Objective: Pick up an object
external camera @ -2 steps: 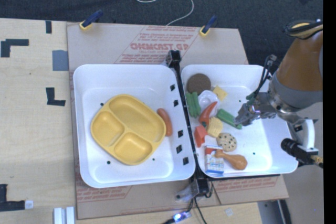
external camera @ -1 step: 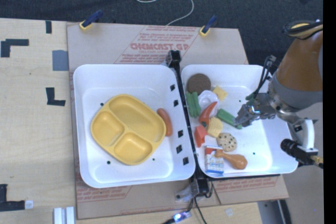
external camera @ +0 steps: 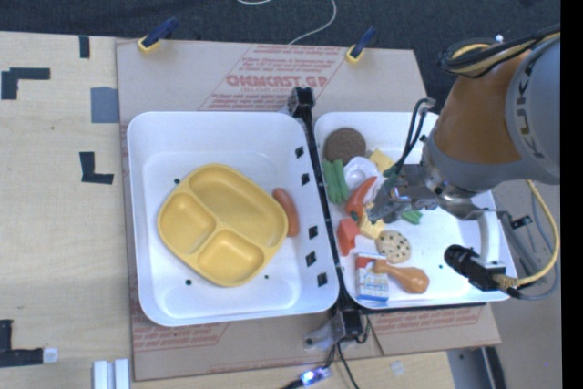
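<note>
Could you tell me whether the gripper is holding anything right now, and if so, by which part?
It cannot be told: the gripper sits low among the toy foods in the right white bin.

You have two shallow white plastic bins on the desk, one yellow three-compartment plate, one toy sausage, one brown round cookie, one toy drumstick, and two blue-and-yellow clamps.

We see a yellow plastic divided plate lying in the left shallow white bin, a brown cardboard sheet beneath, and two blue-and-yellow clamps behind.
</note>
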Tool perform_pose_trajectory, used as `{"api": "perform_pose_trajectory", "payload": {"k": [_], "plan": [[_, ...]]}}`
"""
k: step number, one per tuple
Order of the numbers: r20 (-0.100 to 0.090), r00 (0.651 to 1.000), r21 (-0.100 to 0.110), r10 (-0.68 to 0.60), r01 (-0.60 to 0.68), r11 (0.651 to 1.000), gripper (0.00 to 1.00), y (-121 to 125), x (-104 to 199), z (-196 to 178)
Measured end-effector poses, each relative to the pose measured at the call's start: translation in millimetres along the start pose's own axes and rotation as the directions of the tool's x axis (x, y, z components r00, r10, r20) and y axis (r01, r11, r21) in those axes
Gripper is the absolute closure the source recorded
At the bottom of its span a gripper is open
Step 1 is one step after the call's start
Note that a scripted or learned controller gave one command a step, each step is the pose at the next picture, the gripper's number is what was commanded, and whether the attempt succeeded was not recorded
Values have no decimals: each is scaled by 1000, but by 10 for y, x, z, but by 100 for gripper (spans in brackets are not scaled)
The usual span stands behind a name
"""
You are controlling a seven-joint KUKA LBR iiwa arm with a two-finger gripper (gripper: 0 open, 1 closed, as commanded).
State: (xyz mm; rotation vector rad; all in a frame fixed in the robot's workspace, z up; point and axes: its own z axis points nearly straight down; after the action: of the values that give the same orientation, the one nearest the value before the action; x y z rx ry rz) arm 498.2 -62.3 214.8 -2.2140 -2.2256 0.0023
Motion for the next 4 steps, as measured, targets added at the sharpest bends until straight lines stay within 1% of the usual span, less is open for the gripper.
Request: {"api": "perform_pose_trajectory", "payload": {"k": [1, 2, 3, 4], "plan": [[-1, 1000, -1, -2, 2, 1000, 100, 0, 557, -123], [0, 1000, 2, -1, 1, 1000, 100, -16, 1032, -23], [0, 1000, 0, -1, 1, 1000, 100, -168, 1413, -147], [2, 1000, 2, 3, -3, 1000, 100, -107, 1434, 21]]}}
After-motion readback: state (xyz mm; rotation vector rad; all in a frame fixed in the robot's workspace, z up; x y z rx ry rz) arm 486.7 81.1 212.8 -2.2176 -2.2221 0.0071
